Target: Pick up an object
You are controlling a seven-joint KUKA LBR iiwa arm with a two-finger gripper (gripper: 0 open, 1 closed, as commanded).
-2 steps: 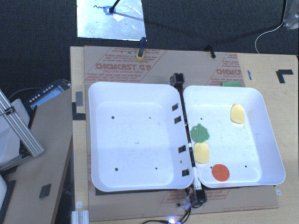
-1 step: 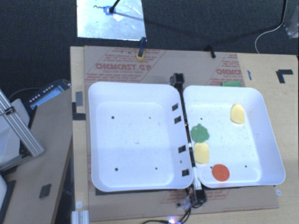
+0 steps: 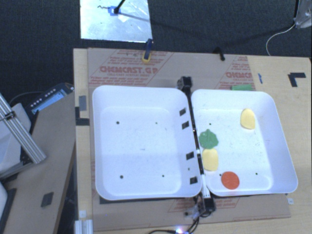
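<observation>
A pale wooden surface (image 3: 83,72) stands on dark carpeted floor (image 3: 39,33). A shiny metal sheet (image 3: 115,13) lies on the floor beyond it. A white cable (image 3: 278,33) curls at upper right, and an aluminium rail (image 3: 22,135) slants at left.

two shallow white bins sit side by side on a cardboard sheet (image 3: 195,65) with red lettering: left bin (image 3: 141,94), right bin (image 3: 273,106), touching along a black-clipped seam. a shiny metal plate (image 3: 97,13) lies on dark carpet at the far left. a handheld pendant (image 3: 48,97) rests left of the bench.
</observation>
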